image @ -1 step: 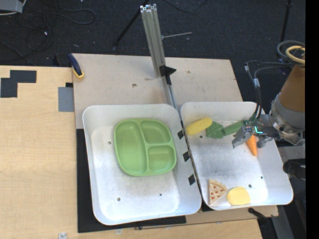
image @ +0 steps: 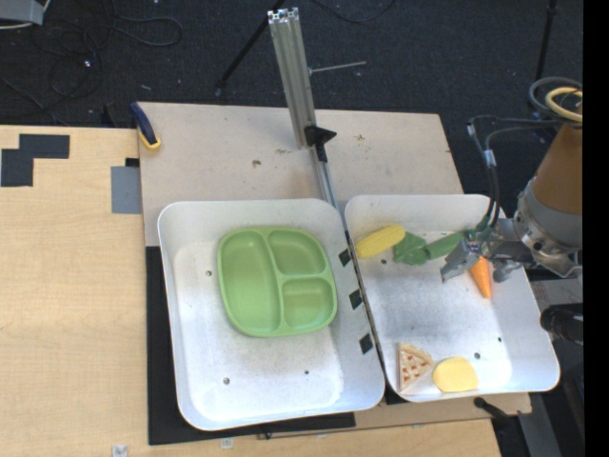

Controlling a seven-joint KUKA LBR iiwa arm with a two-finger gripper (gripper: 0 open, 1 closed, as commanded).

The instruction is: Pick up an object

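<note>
The right bin [image: 533, 350] holds a yellow corn cob [image: 380, 241] with a green husk [image: 423, 248] at its far left. An orange carrot [image: 482, 277] sits near the far right, and a pizza slice [image: 412, 366] and a yellow lemon-like piece [image: 455, 375] lie at the near edge. My gripper [image: 476, 260] reaches in from the right and sits low over the far right of this bin. It is right at the carrot's top end and beside the tip of the husk. Whether it grips the carrot is unclear.
In the left bin [image: 190, 350] lies a green divided plate [image: 277, 281]. A metal post [image: 295, 74] rises behind the bins. The wall where the two bins meet [image: 354, 293] carries black clips. The arm's grey and orange body [image: 561, 184] stands over the bench's right edge.
</note>
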